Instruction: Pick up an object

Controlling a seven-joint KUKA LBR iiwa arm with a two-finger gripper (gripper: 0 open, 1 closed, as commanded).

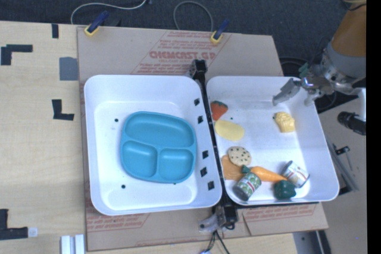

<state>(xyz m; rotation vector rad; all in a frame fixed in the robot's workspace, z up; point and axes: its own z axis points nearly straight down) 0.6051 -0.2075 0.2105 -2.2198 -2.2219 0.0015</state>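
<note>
While nothing has been lifted yet, the gripper (pixel 296 91) hangs over the upper right corner of the right bin (pixel 262 87), its two grey fingers spread apart with nothing between them. The grasp and the lift both appear to be ahead.

Nearest the gripper, a little below and to its left, a small lumpy pale yellow piece (pixel 286 122) lies on the bin floor, apart from everything else; it looks like the likeliest thing to be picked. Along the bin's left wall sit a small red-orange piece with a green top (pixel 219 109) and a smooth, flat yellow oval (pixel 229 129). Lower down is a round tan biscuit with dark dots (pixel 239 156). At the bottom a cluster crowds together: a small can with a green label (pixel 247 185), a tapered orange carrot (pixel 266 174), a short silvery can lying tilted (pixel 295 175), and a rounded dark green piece (pixel 284 190). All look like hard, glossy plastic play food.

The left bin (pixel 104 92) holds a smooth blue tray with three compartments (pixel 158 146). Both bins are shallow, white, and round-cornered, resting on a brown cardboard sheet (pixel 172 53)
</note>
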